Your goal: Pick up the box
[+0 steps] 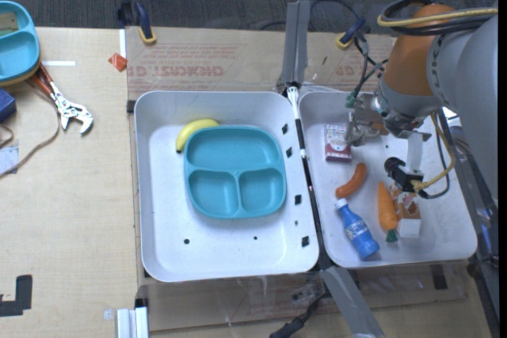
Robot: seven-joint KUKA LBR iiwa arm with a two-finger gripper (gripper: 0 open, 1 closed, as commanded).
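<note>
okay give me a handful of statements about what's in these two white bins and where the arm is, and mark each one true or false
1. The blue divided tray lies in the left bin. True.
2. The banana lies in the right bin. False: it is in the left bin, at the tray's upper left edge.
3. The gripper is over the right bin, close beside the box. True.
4. The blue bottle stands upright. False: it lies on its side in the right bin.
5. The wrench is inside the left bin. False: it lies on the bench, left of both bins.
</note>
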